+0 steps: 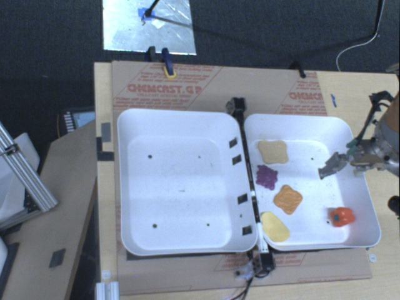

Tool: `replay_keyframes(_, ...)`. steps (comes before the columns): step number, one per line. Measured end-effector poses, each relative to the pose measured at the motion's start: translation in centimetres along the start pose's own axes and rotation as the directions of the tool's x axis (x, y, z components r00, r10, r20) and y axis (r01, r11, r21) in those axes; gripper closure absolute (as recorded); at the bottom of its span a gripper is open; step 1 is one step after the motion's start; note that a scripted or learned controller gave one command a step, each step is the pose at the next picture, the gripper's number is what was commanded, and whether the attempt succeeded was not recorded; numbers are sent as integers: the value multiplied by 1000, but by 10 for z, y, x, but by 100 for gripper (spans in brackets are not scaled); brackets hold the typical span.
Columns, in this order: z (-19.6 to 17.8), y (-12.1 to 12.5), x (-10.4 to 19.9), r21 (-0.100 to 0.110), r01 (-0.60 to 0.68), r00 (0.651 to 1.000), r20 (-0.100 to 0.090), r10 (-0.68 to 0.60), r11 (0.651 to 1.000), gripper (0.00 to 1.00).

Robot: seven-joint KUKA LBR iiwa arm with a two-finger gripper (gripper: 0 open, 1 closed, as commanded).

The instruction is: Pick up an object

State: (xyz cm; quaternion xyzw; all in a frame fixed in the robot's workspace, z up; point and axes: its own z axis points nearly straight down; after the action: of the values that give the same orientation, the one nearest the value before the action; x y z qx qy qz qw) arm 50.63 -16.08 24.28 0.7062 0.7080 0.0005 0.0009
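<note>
The right bin (350,133) holds several small items: a tan flat piece (273,151), a purple piece (267,177), an orange waffle-like piece (288,199), a yellow oval (275,226) and a red-orange pepper-like toy (341,216). My gripper (329,167) reaches in from the right, over the bin's right half, above and slightly left of the red-orange toy. Nothing shows between its fingers.
The left bin (125,167) adjoins the right one along a black-clipped seam (245,180). Both rest on a cardboard sheet (187,86). A shiny metal plate (149,16) lies beyond the bench. A white cable (365,39) hangs at upper right.
</note>
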Motion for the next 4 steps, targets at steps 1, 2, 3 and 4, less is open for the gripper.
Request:
replay_keyframes(1, -11, 1, 0, -3, 3, 1000, 1, -3, 1000, 100)
replay_keyframes(2, -163, -2, 55, -19, 9, 1000, 1, -9, 1000, 100)
replay_keyframes(3, -270, -21, -31, -14, -9, 1000, 8, 9, 1000, 100)
replay_keyframes(4, -294, -19, 32, -4, 7, 1000, 0, -7, 1000, 100)
